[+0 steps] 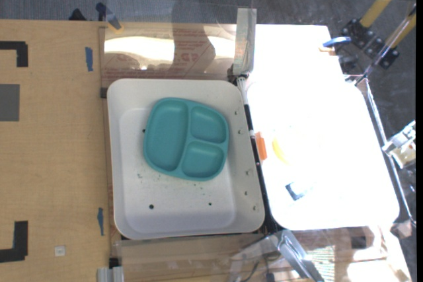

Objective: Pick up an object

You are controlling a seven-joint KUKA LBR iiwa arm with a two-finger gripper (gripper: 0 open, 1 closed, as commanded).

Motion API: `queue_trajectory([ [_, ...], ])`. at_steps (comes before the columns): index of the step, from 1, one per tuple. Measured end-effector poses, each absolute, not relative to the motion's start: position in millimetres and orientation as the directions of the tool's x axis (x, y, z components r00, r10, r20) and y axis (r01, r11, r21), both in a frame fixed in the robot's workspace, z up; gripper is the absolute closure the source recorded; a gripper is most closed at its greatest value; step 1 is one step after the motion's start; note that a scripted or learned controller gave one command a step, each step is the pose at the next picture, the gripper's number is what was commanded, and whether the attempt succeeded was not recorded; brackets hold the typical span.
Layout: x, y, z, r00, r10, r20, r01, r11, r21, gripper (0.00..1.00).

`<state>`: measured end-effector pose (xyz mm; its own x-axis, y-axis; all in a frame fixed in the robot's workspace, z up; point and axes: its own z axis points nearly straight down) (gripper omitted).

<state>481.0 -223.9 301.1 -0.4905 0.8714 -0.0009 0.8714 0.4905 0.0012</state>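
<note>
Across the bench's left bin (pixel 125 208), a teal divided plate (pixel 186 139) lay flat on the white floor, right side up, its rim apart from every wall. Its large compartment faced the view's left and its two smaller ones faced the right, toward the side the arm reaches in from. The plate was nearly as broad as it was long, so no axis clearly favoured a grasp. Only its thin raised rim looked likely to offer purchase.

The right bin (pixel 344 109), nearer that reaching side, was washed out by glare. Two candidates could just be made out against it: a small yellow thing (pixel 279 150) close to the wall shared by the bins, and a small blue-and-dark thing (pixel 295 191) further toward the view's bottom edge, the two well apart. Their shapes and long axes were too faint to tell. An orange piece (pixel 260 147) sat on the dividing edge just beside the yellow thing.

By my judgement the pick had not begun, and the right bin's small items lay closer to the arm's approach than the plate did.
</note>
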Motion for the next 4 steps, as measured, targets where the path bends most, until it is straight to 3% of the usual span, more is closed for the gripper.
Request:
queue_trajectory([
  [1,485.8,-223.4,316.6,-0.186,0.983,-0.004,0.983,0.186,0.004,1.0],
  [2,480.5,-224.0,333.3,-0.012,1.0,-0.003,1.0,0.012,0.004,1.0],
  [4,480.4,-209.7,335.2,0.534,0.845,-0.001,0.845,-0.534,0.002,1.0],
])
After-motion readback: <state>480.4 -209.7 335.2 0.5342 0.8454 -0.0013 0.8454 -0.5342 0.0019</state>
